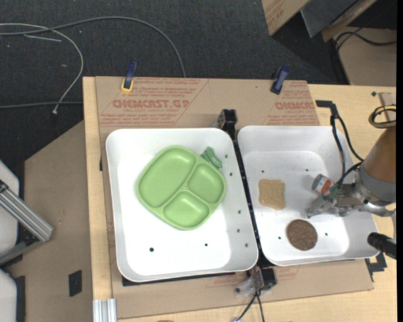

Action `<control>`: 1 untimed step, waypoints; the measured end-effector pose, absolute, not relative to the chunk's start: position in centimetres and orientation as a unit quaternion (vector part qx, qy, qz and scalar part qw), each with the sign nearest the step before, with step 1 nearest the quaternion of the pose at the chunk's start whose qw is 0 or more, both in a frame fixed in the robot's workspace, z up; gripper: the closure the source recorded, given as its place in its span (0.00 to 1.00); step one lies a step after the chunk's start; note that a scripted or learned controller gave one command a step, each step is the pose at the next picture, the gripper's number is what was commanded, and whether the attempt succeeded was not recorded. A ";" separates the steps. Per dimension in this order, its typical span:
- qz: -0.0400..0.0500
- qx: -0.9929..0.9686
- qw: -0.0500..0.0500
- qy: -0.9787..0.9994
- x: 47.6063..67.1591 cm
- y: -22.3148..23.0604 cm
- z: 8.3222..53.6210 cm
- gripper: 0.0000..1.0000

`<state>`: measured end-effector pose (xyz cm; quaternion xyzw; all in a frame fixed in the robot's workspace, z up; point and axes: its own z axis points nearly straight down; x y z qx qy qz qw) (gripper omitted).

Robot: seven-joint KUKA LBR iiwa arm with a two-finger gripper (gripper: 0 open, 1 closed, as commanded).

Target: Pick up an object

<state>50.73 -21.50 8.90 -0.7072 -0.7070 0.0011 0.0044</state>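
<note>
Bins hold green tray (181,187), tan sponge (272,193), brown disc (302,234).

A dark grey carpet (157,38) covers the floor at the top and left, with a thin pale cable (69,38) looping across it. The table (66,207) is light wood, and a brown cardboard sheet (157,100) printed with red lettering lies flat on it. Two blue clamps (130,74) (280,78) grip the cardboard's far edge. A cardboard box (283,12) sits at the top right corner. A metal rail (22,210) slants in at the left edge. The light is even and soft, casting only faint shadows.
</note>
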 end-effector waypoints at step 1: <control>-0.001 -0.707 0.000 -0.707 51.0 -21.6 10.4 1.00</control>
